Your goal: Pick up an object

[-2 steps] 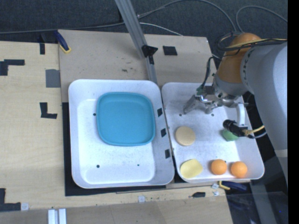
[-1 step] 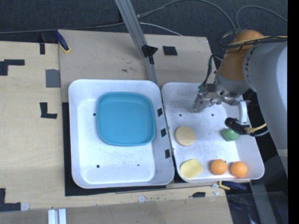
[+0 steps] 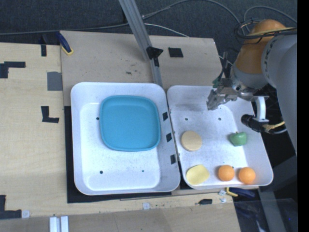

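Near edge of right bin, well below the pincer: yellow disc, two orange balls. Closer up: cream disc down-left, green piece down-right. Pincer over the bin's far end, nothing between fingers; spread or pressed together, can't tell. Blue plate in left bin, well left.
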### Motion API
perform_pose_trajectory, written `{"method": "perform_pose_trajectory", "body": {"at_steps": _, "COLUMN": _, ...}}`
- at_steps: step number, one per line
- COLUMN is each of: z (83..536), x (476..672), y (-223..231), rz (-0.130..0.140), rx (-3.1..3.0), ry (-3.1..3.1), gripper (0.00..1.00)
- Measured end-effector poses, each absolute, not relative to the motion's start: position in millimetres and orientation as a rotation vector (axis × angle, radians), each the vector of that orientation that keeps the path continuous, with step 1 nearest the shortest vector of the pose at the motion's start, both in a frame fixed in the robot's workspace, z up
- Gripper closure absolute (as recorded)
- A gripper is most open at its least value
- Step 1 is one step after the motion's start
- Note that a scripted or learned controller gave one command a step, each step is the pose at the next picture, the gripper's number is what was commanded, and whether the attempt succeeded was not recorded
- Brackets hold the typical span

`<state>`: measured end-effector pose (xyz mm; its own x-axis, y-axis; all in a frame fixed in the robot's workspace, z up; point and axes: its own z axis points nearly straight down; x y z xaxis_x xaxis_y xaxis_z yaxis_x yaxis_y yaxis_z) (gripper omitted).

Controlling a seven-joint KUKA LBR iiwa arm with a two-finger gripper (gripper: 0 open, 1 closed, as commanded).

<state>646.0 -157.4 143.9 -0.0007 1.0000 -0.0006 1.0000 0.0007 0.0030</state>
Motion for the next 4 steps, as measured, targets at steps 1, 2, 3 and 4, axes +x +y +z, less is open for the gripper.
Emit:
{"method": "perform_pose_trajectory", "body": {"at_steps": 1, "z": 201.4, "x": 638.1, "y": -156.3, "rz": 0.004, "rx": 2.218, "ry": 2.219, "gripper": 1.00}}
{"method": "perform_pose_trajectory", "body": {"at_steps": 2, "z": 236.9, "x": 638.4, "y": -156.0, "rz": 0.002, "rx": 2.220, "ry": 2.221, "gripper": 1.00}}
{"method": "perform_pose_trajectory", "body": {"at_steps": 3, "z": 236.8, "x": 616.7, "y": -98.8, "rz": 0.001, "rx": 2.217, "ry": 2.227, "gripper": 1.00}}
{"method": "perform_pose_trajectory", "body": {"at_steps": 4, "z": 230.4, "x": 600.1, "y": -57.6, "rz": -0.001, "rx": 2.219, "ry": 2.226, "gripper": 1.00}}
